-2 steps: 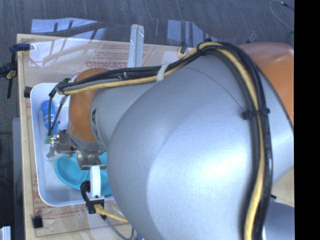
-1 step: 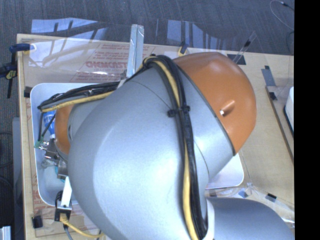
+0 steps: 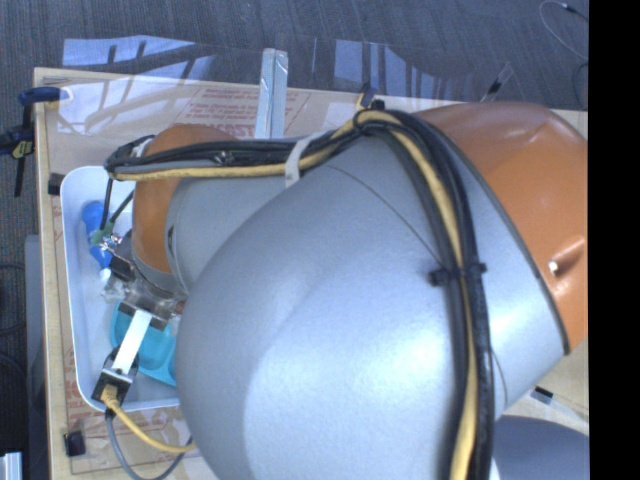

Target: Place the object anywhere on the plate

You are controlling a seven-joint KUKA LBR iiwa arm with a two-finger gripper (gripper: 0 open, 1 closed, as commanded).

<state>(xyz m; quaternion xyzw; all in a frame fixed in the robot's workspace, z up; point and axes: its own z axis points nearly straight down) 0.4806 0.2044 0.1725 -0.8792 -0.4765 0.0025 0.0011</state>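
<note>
One grey arm (image 3: 350, 298), one white bin (image 3: 70, 268), one dark blue thing (image 3: 95, 236), one pale blue thing (image 3: 158, 353) inside, pincer (image 3: 122, 273) state unclear

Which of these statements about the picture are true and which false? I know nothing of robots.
1. The arm hides most of the bench. True.
2. The arm is green all over. False: it is grey with an orange band.
3. A yellow cable runs along the arm. True.
4. The white bin at the left holds only red things. False: a blue thing and a light blue thing lie in it.
</note>
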